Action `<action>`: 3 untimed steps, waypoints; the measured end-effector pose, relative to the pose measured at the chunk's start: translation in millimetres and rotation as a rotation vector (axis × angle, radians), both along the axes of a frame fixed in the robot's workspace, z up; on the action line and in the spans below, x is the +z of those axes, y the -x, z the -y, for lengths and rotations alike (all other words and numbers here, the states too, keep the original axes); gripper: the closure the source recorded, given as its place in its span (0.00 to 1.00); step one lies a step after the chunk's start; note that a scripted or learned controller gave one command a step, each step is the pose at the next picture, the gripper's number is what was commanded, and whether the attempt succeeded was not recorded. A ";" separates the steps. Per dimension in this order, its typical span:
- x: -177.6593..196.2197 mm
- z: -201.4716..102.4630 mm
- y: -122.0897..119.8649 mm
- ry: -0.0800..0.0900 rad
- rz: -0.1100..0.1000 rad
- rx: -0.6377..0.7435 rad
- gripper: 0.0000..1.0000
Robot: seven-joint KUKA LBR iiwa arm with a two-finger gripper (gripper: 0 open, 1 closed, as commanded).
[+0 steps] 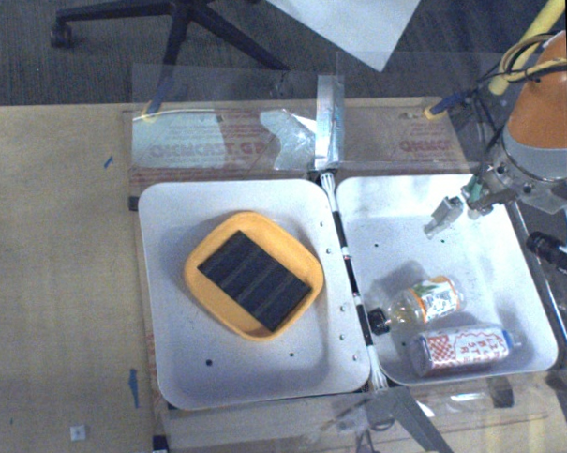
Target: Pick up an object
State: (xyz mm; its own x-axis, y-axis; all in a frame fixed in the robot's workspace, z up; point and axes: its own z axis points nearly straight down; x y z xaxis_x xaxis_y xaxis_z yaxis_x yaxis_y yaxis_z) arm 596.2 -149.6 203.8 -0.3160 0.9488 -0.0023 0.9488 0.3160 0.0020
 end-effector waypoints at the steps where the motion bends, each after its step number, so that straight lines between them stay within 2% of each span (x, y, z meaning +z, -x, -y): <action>1: -115.4 0.8 49.3 0.000 0.006 -0.010 0.00; 2: -94.3 -29.5 86.4 0.040 0.104 0.174 0.00; 3: -98.6 -36.7 91.3 0.031 0.093 -0.030 0.00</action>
